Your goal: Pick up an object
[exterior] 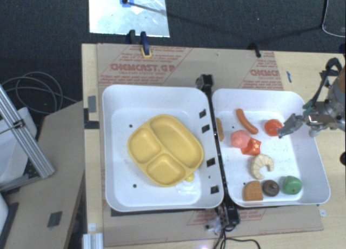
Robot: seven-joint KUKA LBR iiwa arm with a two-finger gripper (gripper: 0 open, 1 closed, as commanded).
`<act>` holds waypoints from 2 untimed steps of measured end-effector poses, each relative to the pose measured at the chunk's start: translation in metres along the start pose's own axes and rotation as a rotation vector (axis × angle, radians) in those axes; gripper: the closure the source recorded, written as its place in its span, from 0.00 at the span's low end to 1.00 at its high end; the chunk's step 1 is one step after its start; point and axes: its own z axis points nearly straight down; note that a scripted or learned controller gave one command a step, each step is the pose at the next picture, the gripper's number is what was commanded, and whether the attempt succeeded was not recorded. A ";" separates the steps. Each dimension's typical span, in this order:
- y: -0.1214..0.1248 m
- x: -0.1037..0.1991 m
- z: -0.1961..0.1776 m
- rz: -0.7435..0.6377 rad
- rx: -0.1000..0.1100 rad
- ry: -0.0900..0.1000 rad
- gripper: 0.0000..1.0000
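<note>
Toast (252, 190): near edge of right bin (316, 186), touching the donut.
Donut (270, 188): dark brown, between toast and green ball.
Green ball (292, 184): near right corner, just beside the donut.
Croissant (262, 164): pale, just behind the toast and donut, mid-bin.
Tray (165, 149): yellow, three compartments, flat in the middle of left bin (116, 188).
Red piece (251, 146): angular, orange-red, touching the pink piece, just behind the croissant.
Pink piece (239, 138): rounded, left of centre in the right bin.
Slice (219, 128): thin, brownish, against the right bin's left wall; too small to identify.
Tomato (273, 127): red, round, far half of the right bin, just left of the gripper tip.
Sausage (246, 121): orange-red, lying at a slant, well left of the tomato.
Gripper (287, 126): reaching in over the right bin's right side, tip just beside the tomato; finger spacing cannot be told, nothing seen between them.
Clamp (145, 44): blue and yellow, at the bench's far edge behind the left bin.
</note>
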 end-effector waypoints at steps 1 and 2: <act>-0.024 -0.060 0.080 0.007 0.006 0.001 0.00; 0.084 -0.056 0.025 -0.006 -0.013 -0.005 0.00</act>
